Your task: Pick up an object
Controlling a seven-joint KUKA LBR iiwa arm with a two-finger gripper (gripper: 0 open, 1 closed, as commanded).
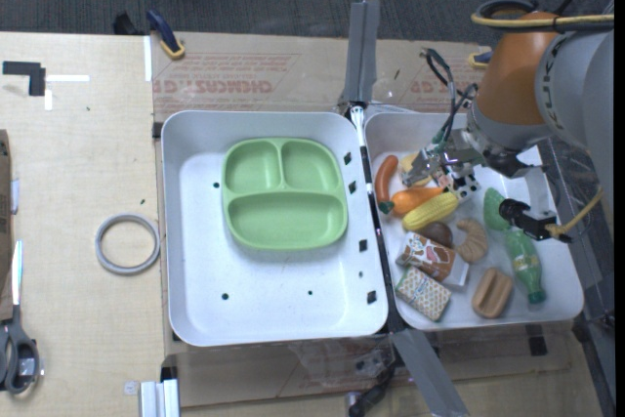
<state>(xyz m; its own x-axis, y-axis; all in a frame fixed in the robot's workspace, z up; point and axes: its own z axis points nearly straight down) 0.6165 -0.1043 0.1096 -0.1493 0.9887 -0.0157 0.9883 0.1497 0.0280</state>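
Pick not done yet: my gripper (430, 166) is down in the right bin (559, 306), nothing lifted.

Arm reaches in from the right, orange band over the bin's far right corner, gripper low at the far-left part of the pile. Can't tell whether it's spread or closed: too small and cluttered there, and I see no item clearly between the tips. Candidates nearest it: hot dog (387, 178) just left, corn cob (431, 210) and carrot (415, 198) just in front, touching each other. Further toward the bin's near edge: snack packet (425, 293), bread roll (492, 293), green bottle (522, 264) on the right side. Left bin (195, 308) holds the green divided plate (285, 193), untouched. My read: at the grasp stage; close, lift and hold check all remain.
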